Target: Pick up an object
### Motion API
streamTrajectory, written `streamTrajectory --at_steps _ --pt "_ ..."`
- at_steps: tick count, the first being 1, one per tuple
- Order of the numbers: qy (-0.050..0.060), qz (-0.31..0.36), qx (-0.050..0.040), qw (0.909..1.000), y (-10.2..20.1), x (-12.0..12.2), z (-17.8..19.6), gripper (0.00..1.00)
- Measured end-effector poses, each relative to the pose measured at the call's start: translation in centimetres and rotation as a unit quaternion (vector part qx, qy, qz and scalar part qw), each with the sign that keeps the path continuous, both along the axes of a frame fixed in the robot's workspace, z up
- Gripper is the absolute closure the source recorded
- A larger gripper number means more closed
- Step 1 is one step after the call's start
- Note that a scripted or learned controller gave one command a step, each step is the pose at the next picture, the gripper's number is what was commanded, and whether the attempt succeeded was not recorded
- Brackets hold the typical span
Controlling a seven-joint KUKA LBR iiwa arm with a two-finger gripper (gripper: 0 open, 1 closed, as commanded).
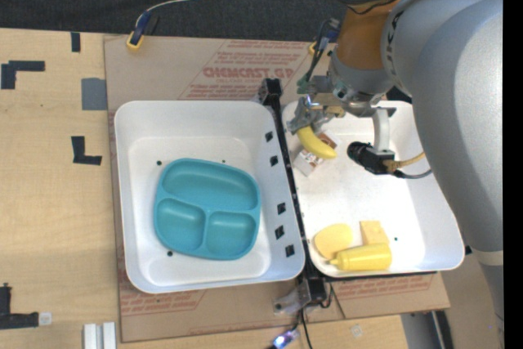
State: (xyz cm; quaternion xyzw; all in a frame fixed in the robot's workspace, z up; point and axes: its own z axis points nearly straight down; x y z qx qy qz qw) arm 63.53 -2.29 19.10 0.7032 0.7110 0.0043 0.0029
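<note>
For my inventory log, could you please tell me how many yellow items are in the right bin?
4: a banana under the tool near the divider, and a round piece, a block and a cylinder at the near edge. The arm may hide others.

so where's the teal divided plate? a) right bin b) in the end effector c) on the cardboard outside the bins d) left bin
d: the teal divided plate lies flat on the floor of the left bin, apart from the yellow items in the right bin.

Single fixed overhead camera, slanted down on both white bins (131, 176), arm (441, 37) entering right
</note>
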Motion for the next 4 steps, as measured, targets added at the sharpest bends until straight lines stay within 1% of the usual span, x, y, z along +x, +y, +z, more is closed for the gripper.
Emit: streamTrajectory --at_steps 1,2,3,4 --pt "0.008 -0.006 -0.0014 0.9999 -0.8 -6.2 -0.7 1.0" --pt "0.005 -0.006 -0.0014 1.0 -3.1 -5.2 0.6 1.0" --pt "0.008 -0.006 -0.0011 1.0 -2.4 -9.4 -0.8 1.0" --pt "0.008 -0.006 -0.0012 0.9999 -3.3 -12.7 -0.7 1.0"
